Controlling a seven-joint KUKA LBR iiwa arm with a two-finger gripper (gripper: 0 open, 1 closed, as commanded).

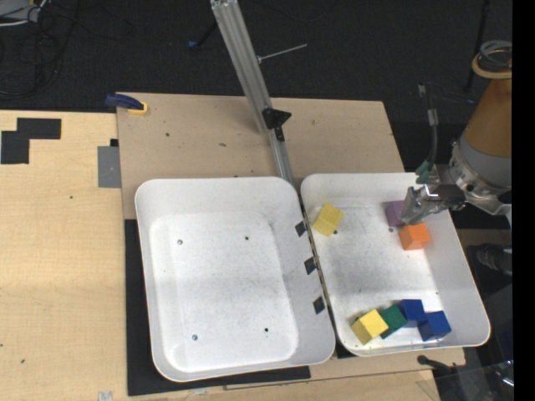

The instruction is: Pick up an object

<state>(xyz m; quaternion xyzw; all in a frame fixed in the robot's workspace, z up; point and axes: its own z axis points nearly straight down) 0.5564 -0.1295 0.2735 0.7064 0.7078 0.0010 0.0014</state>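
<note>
Over right bin [468, 307], fingers [413, 210] touch purple block [393, 214], above orange block [415, 237]; grip state unclear.

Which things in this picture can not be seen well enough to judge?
- Purple block, camera view: partly covered by the gripper, so its shape is unclear.
- Gripper: too small and dark to judge contact with the orange block.
- Arm: cut off by the right edge.

White bins [217, 353], orange block [415, 237]
</note>
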